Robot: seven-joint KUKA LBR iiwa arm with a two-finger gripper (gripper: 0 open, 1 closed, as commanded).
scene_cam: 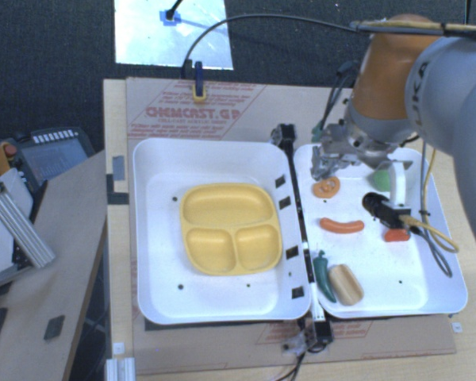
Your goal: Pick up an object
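gripper (pixel 327 167) sits low in the right bin (pixel 444 292), right above the orange slice (pixel 326 187), almost touching it. can't tell its grip state honestly.

The grey arm (pixel 452 94) enters from three o'clock, its orange band (pixel 389 70) above the wrist, which angles downward toward nine o'clock, carrying the end effector (pixel 324 169) low.

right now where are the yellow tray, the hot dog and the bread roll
yellow tray (pixel 226 205), camera view, floor of its large top compartment
hot dog (pixel 342 226), camera view, middle of its length
bread roll (pixel 346 284), camera view, its top crust
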